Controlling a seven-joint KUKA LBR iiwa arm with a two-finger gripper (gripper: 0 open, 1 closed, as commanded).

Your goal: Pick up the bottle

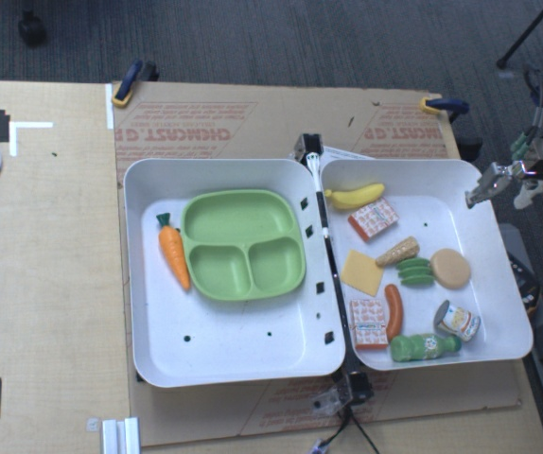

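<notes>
Hanging off the right edge, your gripper (484,189) sits just outside the right bin's (499,244) far right corner, metal fingers pointing left toward the rim. Whether they're apart or together, you can't tell from here; too small and cluttered.

Your bottle (424,347) lies on its side in the near right of that bin, green and glossy with a pale label, touching the near wall. Just above it there's a small can (458,322) tipped over, printed label showing. To its left, a red sausage (394,310) and a red-and-white carton (368,323). Further back: a flat yellow cheese slice (360,272), a bumpy green pod (414,271), a round tan bun (451,268), a bread stick (397,252), another carton (374,219) and a smooth banana (355,195).

Over in the left bin (148,329), a green three-part plate (244,244) sits mid-bin, with an orange carrot (173,252) just beside its left edge. Both bins rest on cardboard (205,126).
</notes>
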